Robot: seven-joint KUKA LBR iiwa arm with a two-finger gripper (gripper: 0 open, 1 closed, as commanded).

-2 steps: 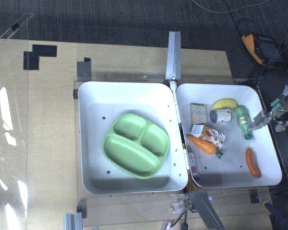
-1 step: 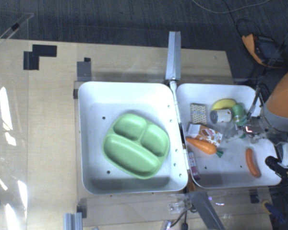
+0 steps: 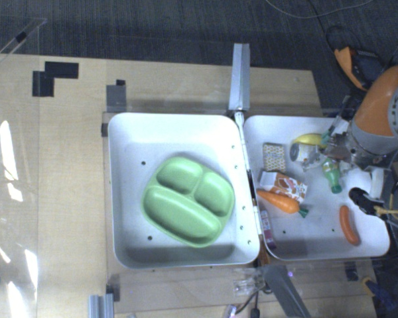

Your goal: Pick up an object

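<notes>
— What did you see from where you stood?

— The counter [image 3: 66,177] carried two white bins. The left bin [image 3: 126,138] held a big green divided tray [image 3: 189,199]. The right bin [image 3: 378,244] held the small stuff. The grey arm [image 3: 385,111] reached in from the right over that bin's upper corner.

— And the gripper?

— The gripper [image 3: 333,152] sat low among a yellow banana [image 3: 309,139], a pale can [image 3: 302,152] and a green bottle [image 3: 332,176]. Whether it was released or clenched, I couldn't tell; nothing showed plainly between its tips.

— What else lay there?

— A carrot [image 3: 278,201] touching a small printed packet [image 3: 290,186], a checkered square [image 3: 273,154], a sausage [image 3: 349,224] near the front.

— So, how far along?

— Early, I judged. Everything lay in the bin, nothing lifted. The grasp and the raise were left.
</notes>
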